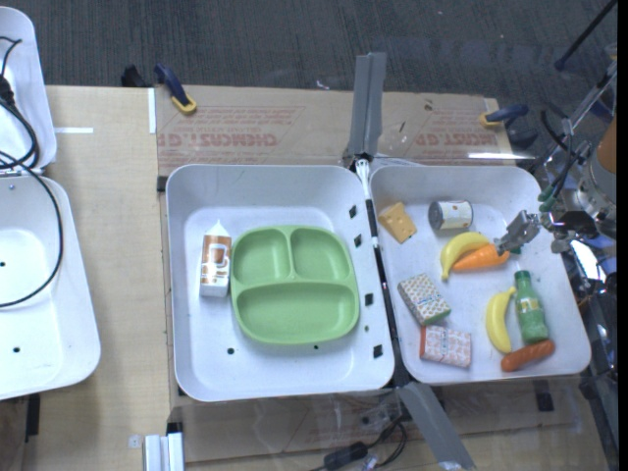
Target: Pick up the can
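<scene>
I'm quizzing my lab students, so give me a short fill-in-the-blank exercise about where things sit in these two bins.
1. The can lies in the ____ bin.
2. The green divided plate has ____ compartments.
3. The small carton stands to the ____ of the plate.
4. The end effector is next to the tip of a ____.

Missing words: right; three; left; carrot

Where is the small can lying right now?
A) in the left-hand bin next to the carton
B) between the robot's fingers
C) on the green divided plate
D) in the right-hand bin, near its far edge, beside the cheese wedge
D: the can lies in the right bin near its far wall, beside the cheese wedge, apart from the gripper.
</scene>
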Available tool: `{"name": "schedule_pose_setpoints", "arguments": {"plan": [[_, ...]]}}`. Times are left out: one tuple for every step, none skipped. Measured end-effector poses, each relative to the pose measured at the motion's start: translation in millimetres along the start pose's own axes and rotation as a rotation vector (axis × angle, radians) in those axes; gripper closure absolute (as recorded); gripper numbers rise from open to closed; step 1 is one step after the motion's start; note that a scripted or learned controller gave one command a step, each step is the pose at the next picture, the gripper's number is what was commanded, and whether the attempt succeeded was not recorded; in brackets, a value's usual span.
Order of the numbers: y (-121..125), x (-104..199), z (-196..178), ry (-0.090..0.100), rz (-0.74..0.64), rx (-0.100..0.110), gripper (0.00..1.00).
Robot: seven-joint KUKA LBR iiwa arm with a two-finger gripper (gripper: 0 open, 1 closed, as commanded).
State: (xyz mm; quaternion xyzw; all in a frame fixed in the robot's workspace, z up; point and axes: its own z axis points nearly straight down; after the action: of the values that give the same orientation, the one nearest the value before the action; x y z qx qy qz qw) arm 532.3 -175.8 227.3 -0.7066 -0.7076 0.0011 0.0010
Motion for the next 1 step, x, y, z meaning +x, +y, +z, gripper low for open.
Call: {"name": "schedule_pose_setpoints", "arguments": {"plan": [[-2.9, -46.4, 26.1, 0.0, 0.096, 0.001, 0.0]]}}
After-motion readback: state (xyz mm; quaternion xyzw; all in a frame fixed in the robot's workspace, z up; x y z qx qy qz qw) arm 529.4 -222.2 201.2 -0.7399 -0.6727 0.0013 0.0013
